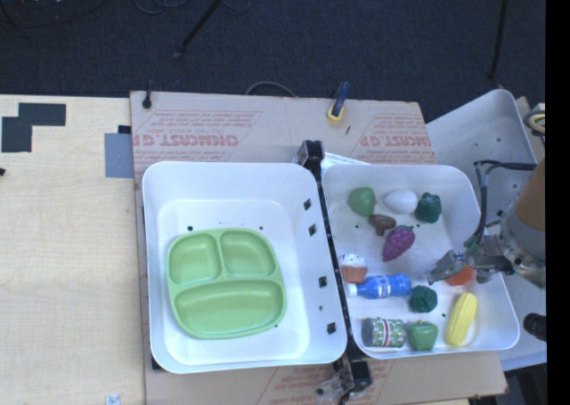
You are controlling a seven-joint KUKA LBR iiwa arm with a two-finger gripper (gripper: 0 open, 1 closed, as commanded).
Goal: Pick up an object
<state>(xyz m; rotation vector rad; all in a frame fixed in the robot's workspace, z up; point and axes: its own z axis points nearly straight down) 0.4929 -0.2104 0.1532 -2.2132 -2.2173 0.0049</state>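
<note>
The right bin [485, 216] holds several toy foods. At the back lie a green pear [362, 200], a white egg [400, 200] and a dark green pepper [428, 207]. A brown piece [383, 222] and purple grapes [398, 241] lie near the middle. Toward the front are a blue bottle [381, 287], a dark green lump [422, 298], a yellow corn cob [460, 319], a can [384, 333] and a light green pepper [422, 336]. My gripper [452, 268] is low at the bin's right side, right next to a small orange piece [461, 278]. Whether it grips that piece is unclear.
The left bin [178, 190] holds a light green divided plate [226, 281]. A black divider [325, 252] with clips runs between the bins. A small red and white item [354, 267] lies beside the divider. The arm comes in over the right bin's right wall.
</note>
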